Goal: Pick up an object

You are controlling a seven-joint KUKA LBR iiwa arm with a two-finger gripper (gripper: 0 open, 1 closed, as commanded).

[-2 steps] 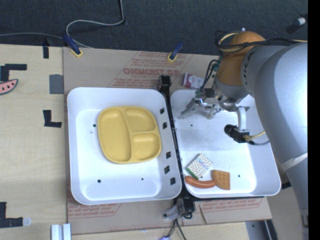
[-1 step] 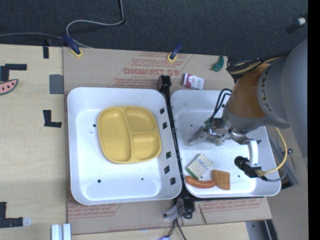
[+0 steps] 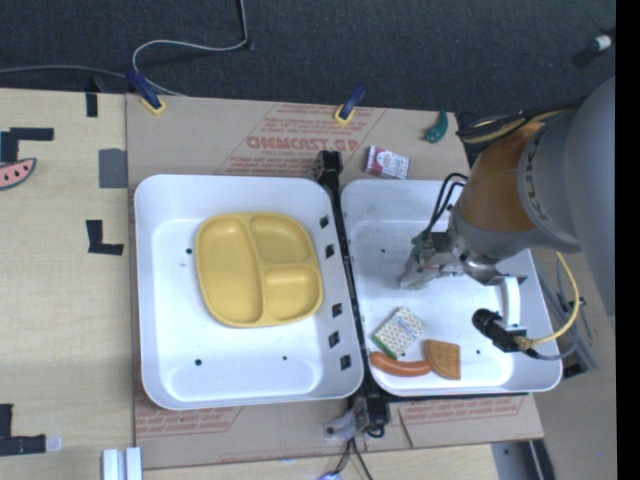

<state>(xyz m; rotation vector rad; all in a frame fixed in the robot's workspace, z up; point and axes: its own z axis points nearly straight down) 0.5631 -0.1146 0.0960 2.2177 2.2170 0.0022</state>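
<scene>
My gripper (image 3: 418,271) hangs low over the middle of the right bin (image 3: 375,208), below the grey arm and its orange band. Nothing shows between its fingers. Toward the bin's front lie a checkered white-and-green square (image 3: 399,331), an orange-red sausage-shaped piece (image 3: 400,366) and a brown cracker-like piece (image 3: 443,358). All three sit a short way in front of the gripper, apart from it. In the left bin (image 3: 160,268) rests a yellow divided plate (image 3: 258,267).
A small red-and-white packet (image 3: 385,162) lies on the cardboard behind the right bin. Yellow clamps (image 3: 349,107) and a green one (image 3: 436,126) hold the cardboard's far edge. A black clip (image 3: 328,164) sits where the bins meet.
</scene>
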